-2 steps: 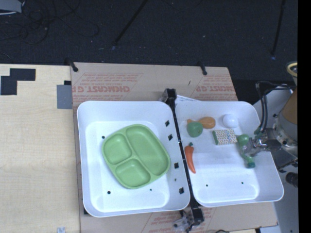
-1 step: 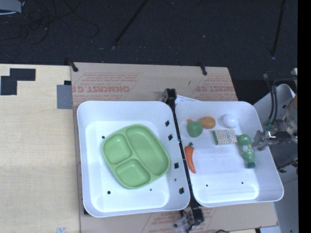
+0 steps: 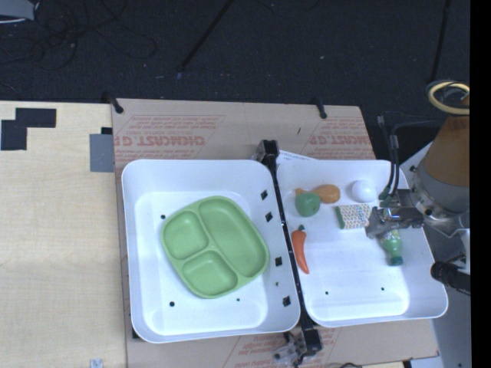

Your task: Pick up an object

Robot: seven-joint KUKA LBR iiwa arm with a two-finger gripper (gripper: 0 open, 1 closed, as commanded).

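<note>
I see the grey arm's gripper low in the right shallow white bin, just above a small green plastic bottle, though I cannot tell whether it grips anything. I would centre on the bottle, then close and lift straight up. I count two bins, one green divided plate, one orange carrot, one white ball.

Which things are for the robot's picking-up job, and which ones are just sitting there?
For the job:
gripper, low in the right bin
green bottle just under it
patterned block beside it

Just lying about:
white ball
orange fruit
green round toy
carrot
green divided plate in the left bin
</note>
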